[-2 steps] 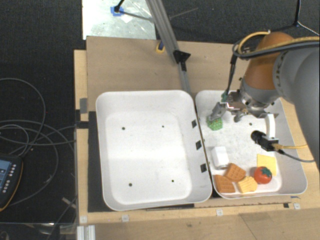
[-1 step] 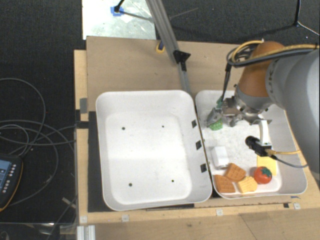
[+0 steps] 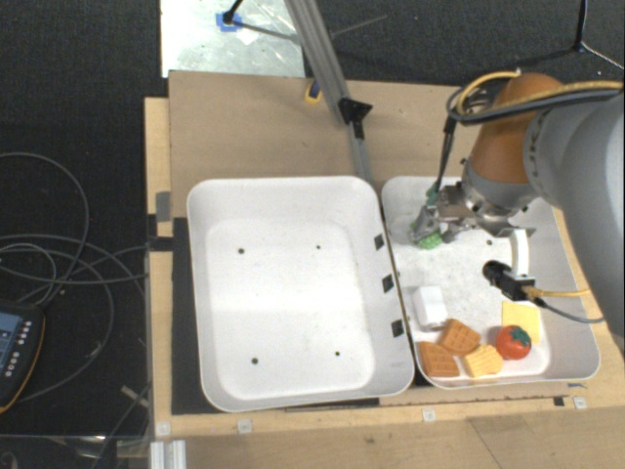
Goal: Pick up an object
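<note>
My gripper (image 3: 430,231) is low in the upper left corner of the right bin (image 3: 576,360), reaching in from the right. A small green object (image 3: 428,241) lies right at its tip, and whether it is gripped is unclear. Along the bin's front lie a white block (image 3: 430,307), a red tomato (image 3: 514,341), a yellow block (image 3: 521,317) and three orange-brown waffle-like pieces (image 3: 457,336).
The left bin (image 3: 283,189) adjoins the right bin along a shared wall with black clips (image 3: 388,281). A grey slanted pole (image 3: 322,47) crosses above the bench at the back. Cables run from the arm over the right bin's right side.
</note>
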Controlling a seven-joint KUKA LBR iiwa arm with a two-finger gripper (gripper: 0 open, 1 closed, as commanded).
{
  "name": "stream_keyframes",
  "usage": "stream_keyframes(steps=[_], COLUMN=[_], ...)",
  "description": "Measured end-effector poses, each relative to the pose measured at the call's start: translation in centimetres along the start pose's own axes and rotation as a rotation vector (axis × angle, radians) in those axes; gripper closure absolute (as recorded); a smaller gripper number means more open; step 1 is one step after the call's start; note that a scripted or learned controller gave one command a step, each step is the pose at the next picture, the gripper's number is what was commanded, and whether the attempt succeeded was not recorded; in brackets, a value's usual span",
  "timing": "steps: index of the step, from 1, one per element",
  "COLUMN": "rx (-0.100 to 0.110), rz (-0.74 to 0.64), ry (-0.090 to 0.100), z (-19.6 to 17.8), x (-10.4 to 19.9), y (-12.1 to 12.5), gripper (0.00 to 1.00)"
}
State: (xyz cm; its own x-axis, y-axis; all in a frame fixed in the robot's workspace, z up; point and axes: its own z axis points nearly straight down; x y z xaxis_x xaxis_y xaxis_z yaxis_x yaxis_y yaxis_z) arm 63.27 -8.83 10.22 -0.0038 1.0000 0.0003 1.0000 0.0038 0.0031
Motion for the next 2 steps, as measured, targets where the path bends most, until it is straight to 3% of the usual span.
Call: stream_keyframes(steps=[2], rx=[-0.005], rz=[-0.002], ry=[-0.002], z=[-11.2], x=[-0.2], y=[0.7], gripper=[1.00])
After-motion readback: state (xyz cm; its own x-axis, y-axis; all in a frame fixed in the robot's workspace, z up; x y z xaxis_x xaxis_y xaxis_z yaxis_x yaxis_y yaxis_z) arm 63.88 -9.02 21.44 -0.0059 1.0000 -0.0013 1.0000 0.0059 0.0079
